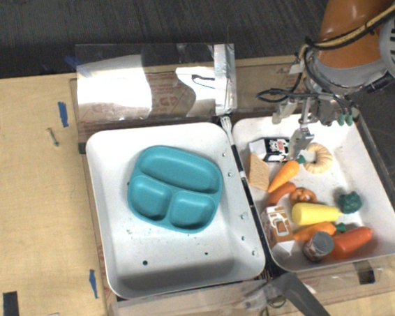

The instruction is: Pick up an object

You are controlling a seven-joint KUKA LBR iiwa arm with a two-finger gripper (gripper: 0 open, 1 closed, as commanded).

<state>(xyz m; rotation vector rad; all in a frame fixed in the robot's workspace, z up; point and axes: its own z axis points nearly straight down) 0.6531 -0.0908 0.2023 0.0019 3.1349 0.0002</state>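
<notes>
Right white bin (380, 170), far edge: two-finger gripper (300, 143) is hanging just beside the beige ring-shaped toy doughnut (317, 157), which is lying toward the bin's right wall. Finger spread: cannot tell. Orange carrot (283, 175) is slanting beneath, black-and-white packet (272, 149) crowding the left. Teal divided tray (175, 187) is occupying the left bin.

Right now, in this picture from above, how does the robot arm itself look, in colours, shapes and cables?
The arm enters at the upper right. Its top is a rounded orange dome above a pale grey body, with part of a dark letter marking at the edge. A yellow cable and black cables curve across and below it. The gripper is a small metallic, thin part hanging down over the right bin.
</notes>
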